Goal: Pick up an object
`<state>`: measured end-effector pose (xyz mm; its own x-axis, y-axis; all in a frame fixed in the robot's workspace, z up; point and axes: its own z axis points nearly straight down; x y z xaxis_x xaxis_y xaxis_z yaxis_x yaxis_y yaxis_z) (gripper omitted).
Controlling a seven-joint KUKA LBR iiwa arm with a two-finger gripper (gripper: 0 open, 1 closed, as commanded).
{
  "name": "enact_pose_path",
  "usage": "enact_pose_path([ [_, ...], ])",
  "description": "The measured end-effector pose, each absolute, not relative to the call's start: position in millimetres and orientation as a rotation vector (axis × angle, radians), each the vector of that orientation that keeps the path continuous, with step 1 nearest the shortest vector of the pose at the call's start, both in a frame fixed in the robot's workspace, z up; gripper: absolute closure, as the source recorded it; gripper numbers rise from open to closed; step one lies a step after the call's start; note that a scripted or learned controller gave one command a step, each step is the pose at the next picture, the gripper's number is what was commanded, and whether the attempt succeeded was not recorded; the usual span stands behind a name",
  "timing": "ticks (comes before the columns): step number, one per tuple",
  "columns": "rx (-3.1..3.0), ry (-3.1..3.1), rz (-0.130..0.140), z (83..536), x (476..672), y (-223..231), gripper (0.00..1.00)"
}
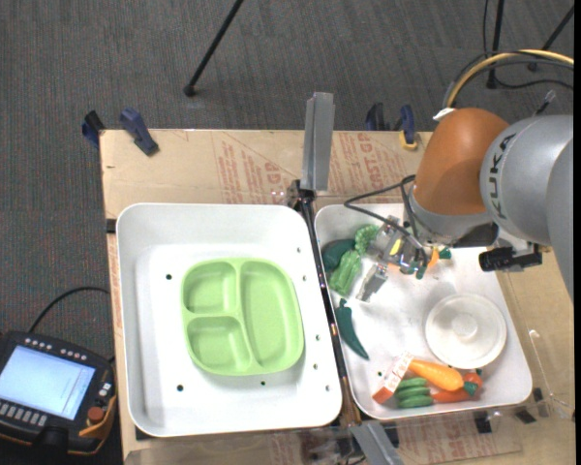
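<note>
My gripper hangs low over the upper left part of the right bin, under the orange wrist band. Green toy vegetables lie right beside it on its left, touching or nearly touching a fingertip. A dark green pepper-like piece lies along the bin's left wall below. A white round lid or bowl sits at the bin's right. An orange carrot with green and red pieces lies at the front edge. Nothing shows clearly between the fingers.
The left bin holds a light green divided plate. A grey post stands at the back between the bins. A teach pendant lies at the lower left, off the bench.
</note>
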<state>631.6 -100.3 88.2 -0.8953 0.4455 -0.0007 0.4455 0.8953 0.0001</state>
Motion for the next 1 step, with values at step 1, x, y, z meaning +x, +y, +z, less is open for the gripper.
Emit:
enact_pose_path([
  [1, 0.691, 3.071, 0.001, 87.9, 636.1, -121.9, 0.00],
])
